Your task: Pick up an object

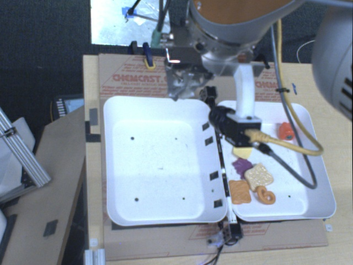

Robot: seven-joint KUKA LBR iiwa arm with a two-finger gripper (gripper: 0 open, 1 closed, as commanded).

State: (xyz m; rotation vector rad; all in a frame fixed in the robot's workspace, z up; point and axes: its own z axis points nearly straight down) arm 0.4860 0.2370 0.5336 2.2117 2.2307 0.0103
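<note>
Small toy food pieces lie in the right bin (309,203): a yellow piece (241,152), a purple piece (241,165), a beige toast-like square (258,176), an orange cracker square (239,191), a brown pretzel-shaped piece (266,195) and an orange-red piece (285,130) further right. My gripper (181,86) hangs raised over the back rim of the left bin (154,164), well away from all the pieces. It looks metallic and blurred, and I see nothing held in it.
A black divider with clips (220,164) runs between the two bins. The big grey-and-orange arm body (242,10) covers the back of the right bin. Brown cardboard (127,76) lies under both bins.
</note>
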